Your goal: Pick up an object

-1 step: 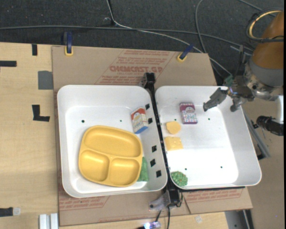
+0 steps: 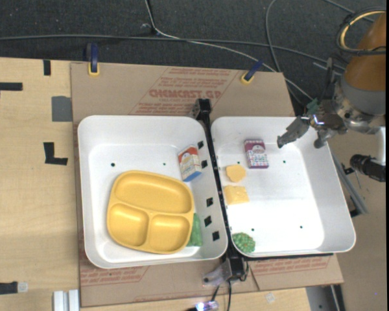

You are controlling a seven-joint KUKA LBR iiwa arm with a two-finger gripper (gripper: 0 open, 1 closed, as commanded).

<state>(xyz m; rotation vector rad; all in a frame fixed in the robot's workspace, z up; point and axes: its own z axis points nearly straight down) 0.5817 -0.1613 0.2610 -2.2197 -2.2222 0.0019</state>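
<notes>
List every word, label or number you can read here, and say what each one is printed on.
"CHEMCAST GP", red, faint and only just readable: brown board under the bins.
Smaller red print around it: too blurred to read.
Purple box: label too small to read.
Small carton: print too small to read.

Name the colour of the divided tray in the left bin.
Yellow; the tray shows in the camera view.

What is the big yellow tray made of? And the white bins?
The yellow tray looks like molded plastic: smooth, one even color, rounded compartments, soft sheen. The white bins also look like plastic, smooth with rounded rims, though painted metal can't be ruled out.
</notes>
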